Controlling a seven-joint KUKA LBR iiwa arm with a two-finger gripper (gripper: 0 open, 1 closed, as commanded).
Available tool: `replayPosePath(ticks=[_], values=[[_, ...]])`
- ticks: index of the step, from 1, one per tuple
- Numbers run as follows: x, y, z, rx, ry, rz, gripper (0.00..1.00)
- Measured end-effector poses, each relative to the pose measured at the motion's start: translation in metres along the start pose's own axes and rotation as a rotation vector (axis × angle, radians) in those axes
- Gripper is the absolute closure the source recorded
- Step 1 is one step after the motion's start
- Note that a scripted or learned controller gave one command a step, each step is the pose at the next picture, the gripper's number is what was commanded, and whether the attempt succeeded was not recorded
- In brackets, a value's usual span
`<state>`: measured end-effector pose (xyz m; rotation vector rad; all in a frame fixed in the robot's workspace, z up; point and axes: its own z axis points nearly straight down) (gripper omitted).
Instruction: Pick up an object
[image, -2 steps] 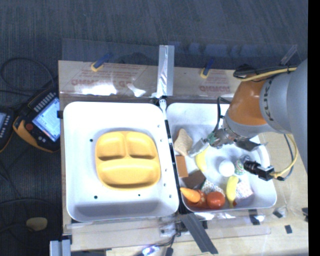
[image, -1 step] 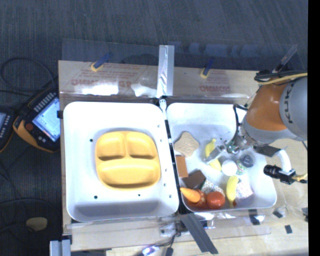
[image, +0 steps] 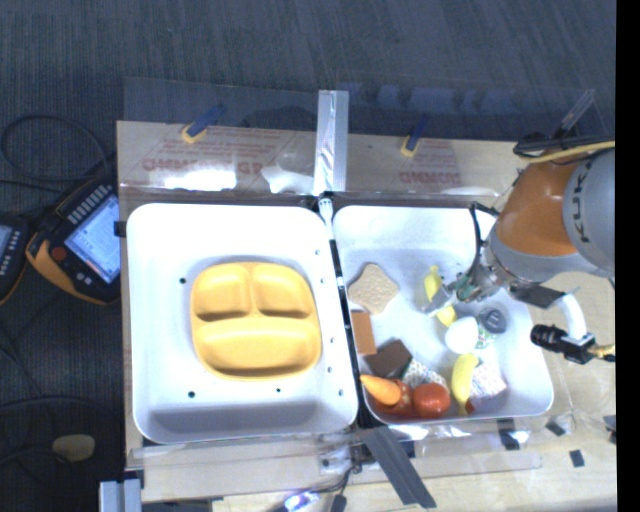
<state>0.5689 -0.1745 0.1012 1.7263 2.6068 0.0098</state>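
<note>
The gripper (image: 462, 288) is down inside the right bin (image: 520, 395), low over its upper middle, and from where I stand I cannot tell how it is set. The grey arm with its orange band (image: 535, 215) leans in over that bin's right wall. Just left of the gripper lies a small yellow piece (image: 432, 284), and just below it another yellow bit (image: 446, 316) sits against a white egg-shaped thing (image: 461, 335); whether the tool touches any of them I cannot make out. A grey round piece (image: 492, 321) lies just right of the egg. Farther down, a banana (image: 463, 377) stands on end near the bin's lower edge, beside a speckled pinkish piece (image: 488, 379). Toward the left of that bin there is a tan slice of bread (image: 374, 287), a brown slab (image: 362, 332) along the wall, a dark chocolate-coloured block (image: 391, 358), and at the bottom an orange carrot-like thing (image: 381, 388) and a red tomato (image: 431, 400) close together. The left bin (image: 160, 250) holds a yellow divided tray (image: 256, 317), lying flat in its middle, well apart from the arm. On the floor to the left rests a handheld control pendant (image: 85, 245) with a lit screen.
</note>
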Motion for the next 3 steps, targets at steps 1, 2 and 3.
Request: replayPosePath(ticks=[1, 2, 3], values=[[0.013, 0.083, -0.086, 0.014, 0.008, -0.006, 1.00], [0.033, 0.085, -0.041, 0.016, 0.009, -0.097, 1.00], [0.069, 0.135, -0.075, 0.035, 0.013, 0.188, 1.00]])
